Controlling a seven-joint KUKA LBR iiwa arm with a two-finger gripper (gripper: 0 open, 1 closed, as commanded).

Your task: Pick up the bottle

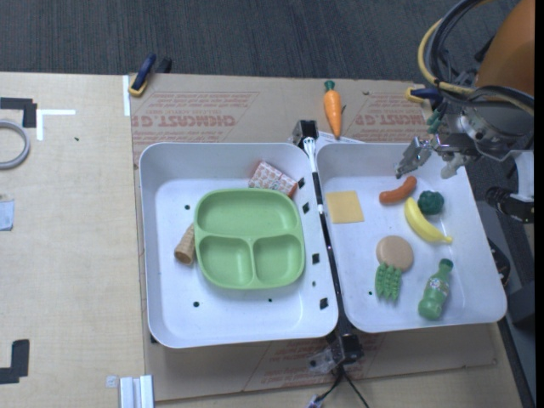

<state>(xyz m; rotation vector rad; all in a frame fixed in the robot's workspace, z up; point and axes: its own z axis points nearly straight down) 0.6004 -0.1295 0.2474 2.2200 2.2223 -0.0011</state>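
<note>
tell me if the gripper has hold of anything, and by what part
Nothing is held. The gripper hangs above the sausage, far from the bottle.

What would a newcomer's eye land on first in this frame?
Probably the big green divided plate sitting in the left bin, the largest block of colour in view. Next comes the cluster of toy food in the right bin: a yellow banana, a sausage and the green bottle near the front corner. The gripper hangs over that bin's far edge, well away from the bottle.
</note>
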